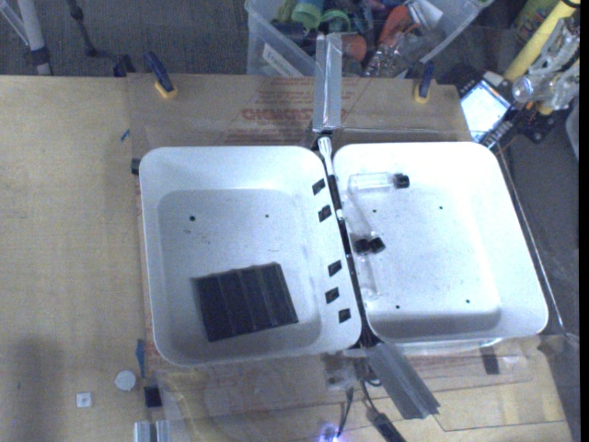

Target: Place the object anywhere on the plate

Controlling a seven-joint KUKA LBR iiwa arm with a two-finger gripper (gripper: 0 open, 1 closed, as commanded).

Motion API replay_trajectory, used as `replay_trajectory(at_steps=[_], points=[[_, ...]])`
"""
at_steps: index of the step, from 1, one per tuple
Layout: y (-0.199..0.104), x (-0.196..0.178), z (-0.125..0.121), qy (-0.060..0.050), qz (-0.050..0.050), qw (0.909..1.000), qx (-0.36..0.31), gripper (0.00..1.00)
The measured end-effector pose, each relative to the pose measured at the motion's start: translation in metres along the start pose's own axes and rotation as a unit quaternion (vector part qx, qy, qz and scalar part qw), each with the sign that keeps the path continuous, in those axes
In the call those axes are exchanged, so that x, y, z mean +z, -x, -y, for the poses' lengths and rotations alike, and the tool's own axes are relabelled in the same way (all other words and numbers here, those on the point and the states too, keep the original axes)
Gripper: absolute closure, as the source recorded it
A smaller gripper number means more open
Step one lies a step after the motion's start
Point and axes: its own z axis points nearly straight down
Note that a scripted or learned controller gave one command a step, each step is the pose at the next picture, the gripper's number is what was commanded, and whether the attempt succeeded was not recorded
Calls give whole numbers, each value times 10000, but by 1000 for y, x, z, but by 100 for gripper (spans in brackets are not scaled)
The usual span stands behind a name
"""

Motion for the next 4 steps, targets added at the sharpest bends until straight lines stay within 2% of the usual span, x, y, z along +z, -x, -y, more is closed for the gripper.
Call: replay_trajectory(at_steps=[1, 2, 3, 4], points=[[2, -13, 0, -17, 56, 10000, 5, 100], [-113, 11, -21, 49, -87, 9901, -1403, 100], [-13, 13, -46, 52, -44, 9417, -3364, 100], [-11, 0, -47, 29, 8, 9421, -3353, 100]])
